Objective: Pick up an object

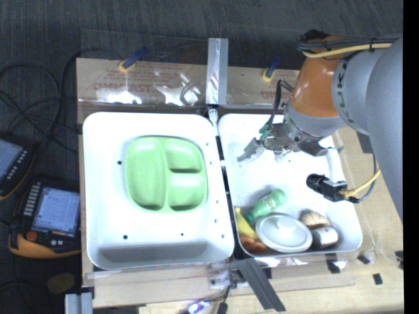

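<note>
**Over the right bin, nothing in my grip**

Dark carpet surrounds a wooden bench (98, 70) that carries two shallow white bins side by side, with a clear plastic sheet (150, 84) clipped along the far edge. A handheld screen unit (49, 211) lies on the floor to the left, with cables trailing around it.

My gripper (256, 146) hangs over the far left part of the right bin (347, 208), close to the wall it shares with the left bin (98, 175). Its fingers stand apart, pointing left and down, and nothing sits between them. Bare white floor lies under them and toward the bin's middle, so that stretch is open. The dividing wall is just to my left.

The objects are crowded into the near end of the right bin. A green bottle (267, 203) lies tilted, smooth and rounded. Just nearer sits a round white lid-like dish (284, 233), glossy, touching or overlapping its neighbours. A yellow banana (242, 226) curves along the bin's left wall beside the dish. On the right of the dish are a small brownish rounded item (315, 219) and a dark cylinder (325, 237), pressed against the near rim.

In the left bin rests a pale green divided plate (165, 173), matte plastic with rounded corners and three compartments, well apart from my fingers.
</note>
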### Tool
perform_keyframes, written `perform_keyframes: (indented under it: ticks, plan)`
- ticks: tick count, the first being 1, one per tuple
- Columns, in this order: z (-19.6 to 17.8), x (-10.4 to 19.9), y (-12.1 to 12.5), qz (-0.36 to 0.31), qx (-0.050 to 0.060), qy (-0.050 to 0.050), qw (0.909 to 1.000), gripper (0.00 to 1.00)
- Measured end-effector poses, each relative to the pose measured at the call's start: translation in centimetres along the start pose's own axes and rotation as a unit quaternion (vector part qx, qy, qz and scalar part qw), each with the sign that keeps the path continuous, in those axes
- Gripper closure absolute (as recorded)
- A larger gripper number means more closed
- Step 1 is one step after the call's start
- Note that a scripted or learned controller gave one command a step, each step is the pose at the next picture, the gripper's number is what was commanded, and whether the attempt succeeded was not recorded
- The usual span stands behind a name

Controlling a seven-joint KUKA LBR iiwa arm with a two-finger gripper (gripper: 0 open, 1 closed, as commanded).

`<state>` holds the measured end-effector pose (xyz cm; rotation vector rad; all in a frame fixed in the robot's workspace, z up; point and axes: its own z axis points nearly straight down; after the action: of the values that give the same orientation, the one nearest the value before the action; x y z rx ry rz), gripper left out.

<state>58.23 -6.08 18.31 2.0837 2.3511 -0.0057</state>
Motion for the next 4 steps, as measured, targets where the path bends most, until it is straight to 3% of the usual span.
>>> perform_keyframes:
  ticks: [1,2,3,4]
  plan:
    - [8.0,-5.8,-6.2,-0.056,0.0,0.001,0.9984,0.0]
    - [9.4,-12.4,-2.6,-0.076,-0.006,-0.001,0.9971,0.0]
    - [9.3,-8.8,-3.9,-0.238,-0.007,-0.005,0.9712,0.0]
    - [4.4,-8.0,-9.2,-0.111,-0.004,0.0,0.9938,0.0]
